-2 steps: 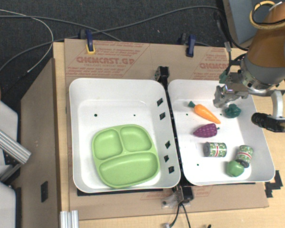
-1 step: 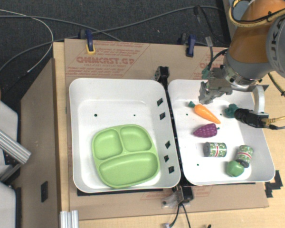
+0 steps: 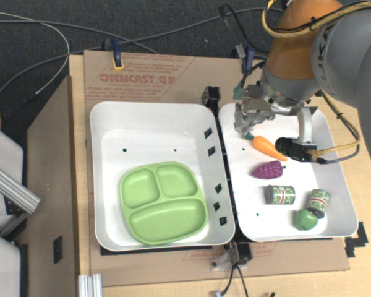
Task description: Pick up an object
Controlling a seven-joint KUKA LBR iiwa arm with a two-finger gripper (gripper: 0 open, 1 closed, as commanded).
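Carrot (image 3: 264, 145), grapes (image 3: 268, 169), two cans in right bin (image 3: 340, 218), green plate (image 3: 164, 202) in left bin (image 3: 105, 166), jaws' state unclear.

The claw (image 3: 246, 121) hides the carrot's (image 3: 269, 146) leafy end.

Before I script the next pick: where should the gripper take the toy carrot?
Probably across the carrot's orange middle, coming straight down, closing across its narrow width. It lies flat and slanted in the right bin, apart from the purple grapes, so both long sides look free.
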